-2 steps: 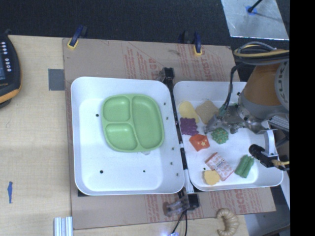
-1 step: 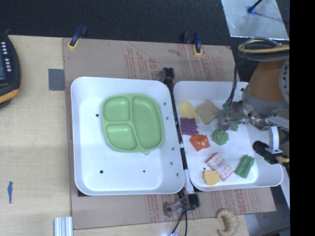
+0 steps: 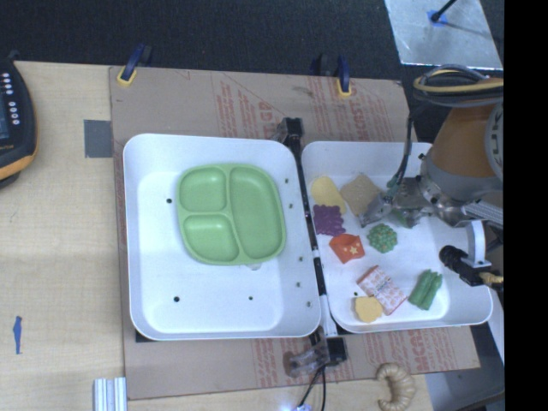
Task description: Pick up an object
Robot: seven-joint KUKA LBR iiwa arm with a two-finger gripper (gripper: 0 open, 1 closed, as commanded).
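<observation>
The right bin (image 3: 462, 315) holds several small toy foods. A yellow piece (image 3: 325, 190) and a tan wedge (image 3: 360, 190) lie at the back. Purple grapes (image 3: 328, 219) and a red piece with a yellow mark (image 3: 347, 247) sit near the bin's left wall. A green broccoli (image 3: 382, 237) lies in the middle. A red-and-white box (image 3: 382, 288), a yellow chunk (image 3: 368, 309) and a green vegetable (image 3: 425, 288) are at the front. My gripper (image 3: 390, 214) hangs low just behind the broccoli, between it and the tan wedge, with the arm reaching in from the right.
The left bin (image 3: 154, 298) holds a green divided plate (image 3: 231, 213). A black bracket (image 3: 467, 266) sticks out over the right bin's right rim. A handheld pendant (image 3: 13, 122) lies at the far left of the bench. A tan curled object (image 3: 396, 385) rests below the right bin.
</observation>
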